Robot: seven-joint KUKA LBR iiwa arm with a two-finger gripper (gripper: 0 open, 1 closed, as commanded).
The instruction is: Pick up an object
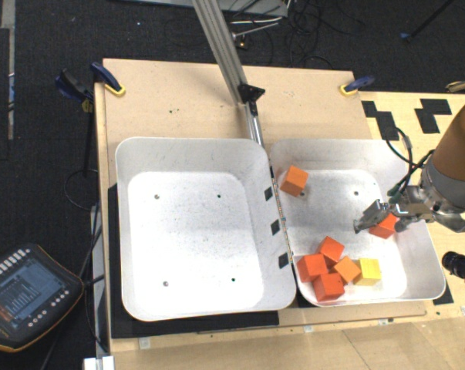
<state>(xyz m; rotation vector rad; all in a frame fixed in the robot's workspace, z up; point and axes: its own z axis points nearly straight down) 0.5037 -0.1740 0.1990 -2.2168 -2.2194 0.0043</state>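
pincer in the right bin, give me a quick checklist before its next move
1. pincer is over the right bin: ok.
2. A target is at the pincer: ok, a red-orange block sits right beside it.
3. Block is held between the pincer's tips: cannot tell, the view is too coarse.
4. Target is apart from the cluster of blocks near the bin's front: ok.
5. Lone orange block by the divider is out of the way: ok.
6. Left bin is not involved in this grasp: ok.
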